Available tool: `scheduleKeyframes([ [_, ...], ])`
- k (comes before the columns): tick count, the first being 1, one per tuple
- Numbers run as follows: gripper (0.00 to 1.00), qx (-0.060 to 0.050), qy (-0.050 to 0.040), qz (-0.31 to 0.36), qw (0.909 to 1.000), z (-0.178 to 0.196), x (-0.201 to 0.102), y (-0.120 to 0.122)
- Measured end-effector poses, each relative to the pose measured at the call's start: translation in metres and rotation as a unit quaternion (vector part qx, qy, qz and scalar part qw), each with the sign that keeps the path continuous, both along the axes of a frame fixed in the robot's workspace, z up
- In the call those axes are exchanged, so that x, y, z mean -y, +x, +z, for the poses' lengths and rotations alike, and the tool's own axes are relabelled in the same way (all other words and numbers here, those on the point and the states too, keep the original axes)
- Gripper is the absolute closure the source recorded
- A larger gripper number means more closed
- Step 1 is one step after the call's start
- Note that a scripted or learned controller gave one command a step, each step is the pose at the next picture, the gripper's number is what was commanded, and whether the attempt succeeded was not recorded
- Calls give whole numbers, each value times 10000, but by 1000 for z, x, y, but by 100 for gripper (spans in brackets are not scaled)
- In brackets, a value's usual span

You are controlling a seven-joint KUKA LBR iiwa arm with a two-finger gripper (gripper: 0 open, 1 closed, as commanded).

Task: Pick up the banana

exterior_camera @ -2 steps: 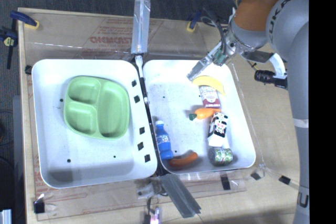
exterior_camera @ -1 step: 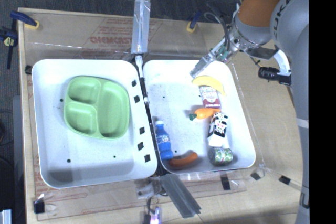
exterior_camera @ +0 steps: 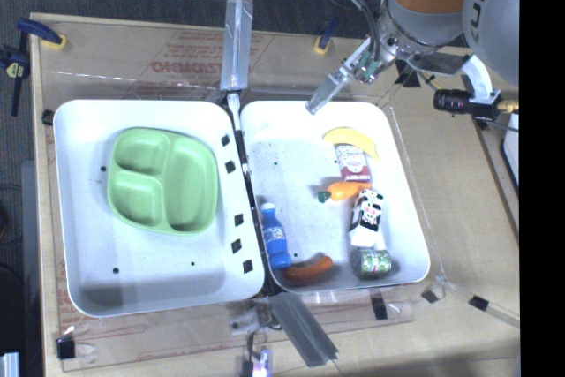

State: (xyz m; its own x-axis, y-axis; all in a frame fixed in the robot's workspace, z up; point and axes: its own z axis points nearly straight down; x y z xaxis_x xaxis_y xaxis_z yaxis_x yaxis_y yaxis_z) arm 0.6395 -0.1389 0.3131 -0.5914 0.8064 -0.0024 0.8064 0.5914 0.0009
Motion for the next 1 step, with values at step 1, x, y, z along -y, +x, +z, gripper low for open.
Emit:
scheduleKeyframes([
  [1, 0, -19, 2, -312, 9995, -77, 57, -37],
])
